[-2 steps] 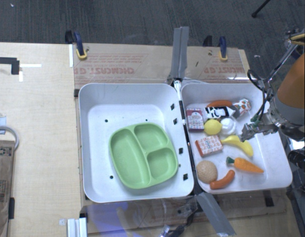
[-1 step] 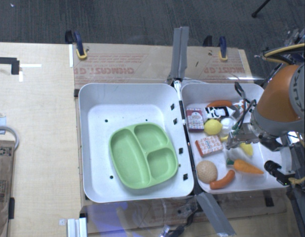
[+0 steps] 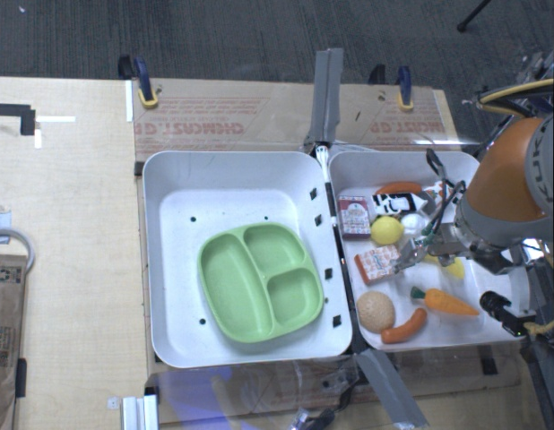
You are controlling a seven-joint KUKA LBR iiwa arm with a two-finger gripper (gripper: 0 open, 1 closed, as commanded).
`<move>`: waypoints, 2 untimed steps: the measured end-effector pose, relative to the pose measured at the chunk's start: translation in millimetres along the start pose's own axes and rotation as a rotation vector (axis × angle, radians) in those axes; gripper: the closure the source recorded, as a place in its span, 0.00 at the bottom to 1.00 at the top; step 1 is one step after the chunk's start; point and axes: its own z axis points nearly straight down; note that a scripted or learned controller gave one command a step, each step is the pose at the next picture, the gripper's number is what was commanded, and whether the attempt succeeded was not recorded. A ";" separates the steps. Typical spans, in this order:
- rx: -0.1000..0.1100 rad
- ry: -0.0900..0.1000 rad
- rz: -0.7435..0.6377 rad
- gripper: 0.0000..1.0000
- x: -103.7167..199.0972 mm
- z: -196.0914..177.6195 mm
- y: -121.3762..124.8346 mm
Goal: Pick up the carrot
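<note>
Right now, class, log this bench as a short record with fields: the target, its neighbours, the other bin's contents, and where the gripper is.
target: carrot, lying flat in the right bin, near its front
neighbours: tan ball and sausage to its left
other bin: left bin holds a green divided tray
gripper: gripper above the carrot in view, nothing between its fingers
task state: carrot not yet picked up

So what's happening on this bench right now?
A grey robot arm reaches into the right bin, its gripper low over the clutter near a lemon. The carrot lies apart from it, nearer the bin's front. The left bin holds a green divided plate.
</note>
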 end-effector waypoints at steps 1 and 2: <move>0.001 0.001 0.003 0.00 -41.5 13.3 -47.1; 0.001 0.001 0.002 1.00 -41.5 4.6 -46.3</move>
